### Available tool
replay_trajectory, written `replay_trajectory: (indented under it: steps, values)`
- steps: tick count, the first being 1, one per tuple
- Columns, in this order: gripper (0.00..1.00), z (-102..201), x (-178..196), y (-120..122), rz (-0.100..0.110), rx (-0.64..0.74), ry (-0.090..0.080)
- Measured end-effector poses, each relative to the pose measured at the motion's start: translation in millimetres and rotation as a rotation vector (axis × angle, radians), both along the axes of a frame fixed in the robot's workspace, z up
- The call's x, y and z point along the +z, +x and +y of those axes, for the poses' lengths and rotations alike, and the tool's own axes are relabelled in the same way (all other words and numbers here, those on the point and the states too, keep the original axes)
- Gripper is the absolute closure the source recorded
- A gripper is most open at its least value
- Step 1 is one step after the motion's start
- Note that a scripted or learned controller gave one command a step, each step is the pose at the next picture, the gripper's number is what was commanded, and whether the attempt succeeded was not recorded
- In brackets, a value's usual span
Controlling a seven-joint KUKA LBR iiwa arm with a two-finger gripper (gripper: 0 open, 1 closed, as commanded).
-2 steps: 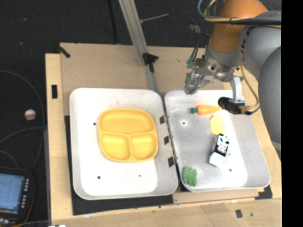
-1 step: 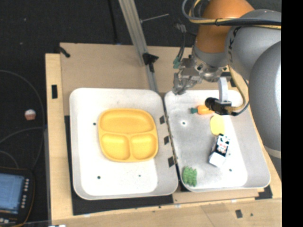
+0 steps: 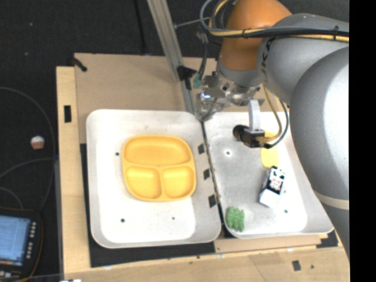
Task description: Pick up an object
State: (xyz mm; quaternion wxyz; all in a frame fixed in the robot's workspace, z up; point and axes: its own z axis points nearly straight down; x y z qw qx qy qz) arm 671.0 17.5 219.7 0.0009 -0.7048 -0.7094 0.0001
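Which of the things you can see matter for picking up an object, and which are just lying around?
For the job:
- gripper
- yellow divided plate in the left bin
- green toy and white carton in the right bin

Just lying about:
- small ball
- screen
- metal post

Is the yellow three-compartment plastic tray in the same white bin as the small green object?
No, the yellow tray lies in the left bin, the green object in the right bin.

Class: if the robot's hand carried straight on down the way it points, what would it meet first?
Likely the hand meets the far edge of the shallow white right-hand plastic bin, by the divide between bins; depth is unclear.
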Motion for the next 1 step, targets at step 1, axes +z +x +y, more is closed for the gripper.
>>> replay_trajectory:
  steps: [1]
  values:
    - [1.0, 55.4, 13.6, -8.5, -0.004, 0.001, 0.001]
